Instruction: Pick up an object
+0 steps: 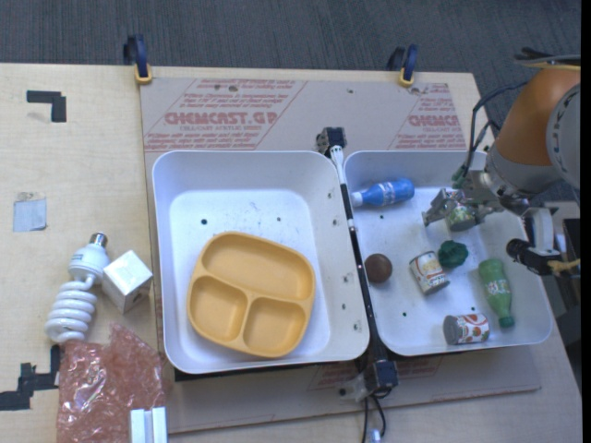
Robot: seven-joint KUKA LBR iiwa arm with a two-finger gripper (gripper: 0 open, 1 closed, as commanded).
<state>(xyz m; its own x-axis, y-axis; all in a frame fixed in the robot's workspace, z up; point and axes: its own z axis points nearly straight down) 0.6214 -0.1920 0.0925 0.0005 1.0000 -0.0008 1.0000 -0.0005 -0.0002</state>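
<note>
Over the right bin I hang near its upper right corner, my gripper low above the white floor; how far my fingers are spread I cannot tell from this slant, and something small and greenish sits at their tips, though whether it is gripped I cannot say. Just below me, at about six o'clock, lies a dark green lump, close but apart. At eight o'clock from it a small tin can rests tilted, and a brown ball lies farther out at nine o'clock. A green bottle lies at four o'clock, a second can below it. A blue bottle lies at nine o'clock from me. The left bin bears a yellow divided tray.
</note>
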